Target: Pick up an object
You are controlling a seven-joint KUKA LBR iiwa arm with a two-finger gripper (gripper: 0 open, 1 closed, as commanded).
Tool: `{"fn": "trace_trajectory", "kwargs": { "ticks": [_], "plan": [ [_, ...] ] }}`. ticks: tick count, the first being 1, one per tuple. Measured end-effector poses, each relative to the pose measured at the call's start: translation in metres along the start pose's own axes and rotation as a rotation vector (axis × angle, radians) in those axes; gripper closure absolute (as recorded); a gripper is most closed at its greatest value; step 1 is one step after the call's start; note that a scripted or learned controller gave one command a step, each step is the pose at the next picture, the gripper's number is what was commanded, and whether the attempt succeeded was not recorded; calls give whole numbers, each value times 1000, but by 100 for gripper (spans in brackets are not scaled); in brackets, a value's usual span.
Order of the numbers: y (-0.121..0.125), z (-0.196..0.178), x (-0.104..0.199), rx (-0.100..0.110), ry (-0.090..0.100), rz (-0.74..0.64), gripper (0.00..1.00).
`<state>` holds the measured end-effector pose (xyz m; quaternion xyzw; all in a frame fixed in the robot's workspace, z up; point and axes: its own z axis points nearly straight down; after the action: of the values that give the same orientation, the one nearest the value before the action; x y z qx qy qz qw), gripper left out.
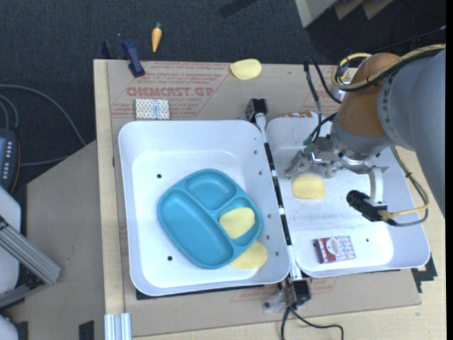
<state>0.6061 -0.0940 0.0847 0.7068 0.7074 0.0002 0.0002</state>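
I see a pale yellow, rounded, lemon-like object [309, 187] lying in the right bin [368, 257], just below the jaws [311, 163], jaw opening I cannot tell, a small red-and-white packet [333, 248] nearer the front, blue divided tray [205, 218] in the left bin [141, 161].

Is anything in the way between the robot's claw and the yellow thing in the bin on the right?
Nothing visible is in the way. The gripper hangs right above the yellow piece in the right bin, with bare white floor around it. The small red and white packet lies nearer the front of that bin, well off to the side.
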Motion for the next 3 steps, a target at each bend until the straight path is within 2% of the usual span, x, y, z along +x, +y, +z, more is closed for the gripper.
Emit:
{"fn": "trace_trajectory", "kwargs": {
  "ticks": [1,2,3],
  "plan": [
    [-15,0,-8,3,1,2,0],
    [-19,0,-4,3,1,2,0],
    [-17,-12,-5,-6,-2,3,100]
  ]
}}
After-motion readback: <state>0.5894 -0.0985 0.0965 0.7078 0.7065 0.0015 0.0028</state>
